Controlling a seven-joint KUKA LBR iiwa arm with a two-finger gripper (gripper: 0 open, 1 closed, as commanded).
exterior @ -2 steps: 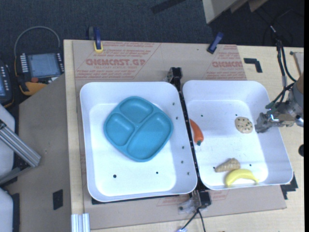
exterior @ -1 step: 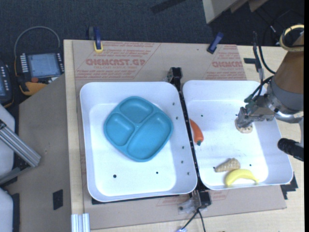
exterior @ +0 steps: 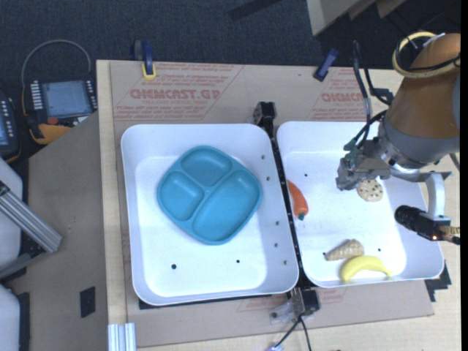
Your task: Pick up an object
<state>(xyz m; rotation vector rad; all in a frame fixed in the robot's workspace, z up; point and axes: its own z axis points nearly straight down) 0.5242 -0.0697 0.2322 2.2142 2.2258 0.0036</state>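
Note:
In the right bin (exterior: 322, 141) lie an orange carrot (exterior: 296, 199) by the left wall, a speckled cookie (exterior: 371, 189) near the middle right, a tan shell-like piece (exterior: 344, 250) and a yellow banana (exterior: 363, 268) near the front. My gripper (exterior: 356, 173) hangs over the right bin, just left of and touching on the cookie. Its dark fingers point down and I cannot see how far apart they are. A blue divided plate (exterior: 210, 194) fills the middle of the left bin (exterior: 139, 152).
The grey arm with its orange band (exterior: 428, 86) comes in from the upper right over the right bin's far corner. A black clamp (exterior: 265, 112) sits at the divider between the bins. A yellow clip (exterior: 149, 69) holds the cardboard's back edge.

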